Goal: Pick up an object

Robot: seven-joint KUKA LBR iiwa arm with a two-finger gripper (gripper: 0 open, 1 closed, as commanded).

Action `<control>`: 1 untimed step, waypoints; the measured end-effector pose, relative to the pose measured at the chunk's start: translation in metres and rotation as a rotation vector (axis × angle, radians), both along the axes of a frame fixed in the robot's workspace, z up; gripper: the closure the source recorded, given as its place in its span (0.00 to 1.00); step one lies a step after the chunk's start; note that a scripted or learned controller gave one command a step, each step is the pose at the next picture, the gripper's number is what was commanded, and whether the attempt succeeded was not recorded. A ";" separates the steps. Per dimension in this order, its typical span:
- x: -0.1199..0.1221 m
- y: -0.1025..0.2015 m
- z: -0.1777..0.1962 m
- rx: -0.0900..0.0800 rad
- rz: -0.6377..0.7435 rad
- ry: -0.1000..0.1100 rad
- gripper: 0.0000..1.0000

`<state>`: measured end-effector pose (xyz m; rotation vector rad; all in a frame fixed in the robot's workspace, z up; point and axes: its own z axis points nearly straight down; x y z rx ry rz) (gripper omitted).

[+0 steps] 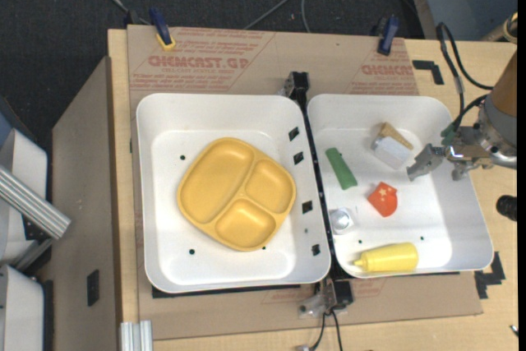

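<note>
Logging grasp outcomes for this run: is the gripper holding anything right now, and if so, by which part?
Nothing is held. The gripper hangs with its fingers apart over bare floor of the right bin, just right of the tan-and-grey block, with nothing between its fingers.

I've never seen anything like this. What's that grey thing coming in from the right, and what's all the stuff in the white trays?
One camera looks down from above the bench. The grey thing is a robot arm; its gripper, a two-finger claw, hangs over the right bin with nothing between its fingers. That bin holds a small block, a green stick, a red piece, a small silver item and a yellow bottle. The left bin holds a yellow divided plate. The arm's job is to pick something up.
</note>
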<state>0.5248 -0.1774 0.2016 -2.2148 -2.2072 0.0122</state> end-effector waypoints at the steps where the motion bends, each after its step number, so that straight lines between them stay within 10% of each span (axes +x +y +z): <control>1: 0.003 0.001 0.007 -0.003 0.004 -0.013 0.00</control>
